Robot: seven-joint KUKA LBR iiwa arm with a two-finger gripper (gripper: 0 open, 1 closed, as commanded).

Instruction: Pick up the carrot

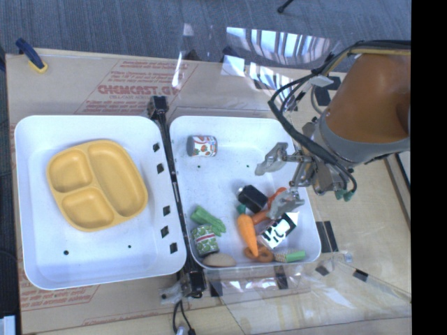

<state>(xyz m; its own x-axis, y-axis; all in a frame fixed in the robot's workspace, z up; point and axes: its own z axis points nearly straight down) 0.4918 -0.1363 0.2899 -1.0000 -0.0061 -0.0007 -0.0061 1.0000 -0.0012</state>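
The orange carrot lies in the right bin, near its front, pointing toward the front edge with its thick end up. My gripper hangs above the bin's right half, just up and right of the carrot. Its two fingers stand apart, open, and nothing sits between them. The lower finger ends close to a small red-orange piece beside the carrot's top.
Crowded around the carrot are a black block, a black-and-white box, a green vegetable, a small labelled can, a beige lump and a green stick. Another can lies at the back. The left bin holds a yellow divided plate.
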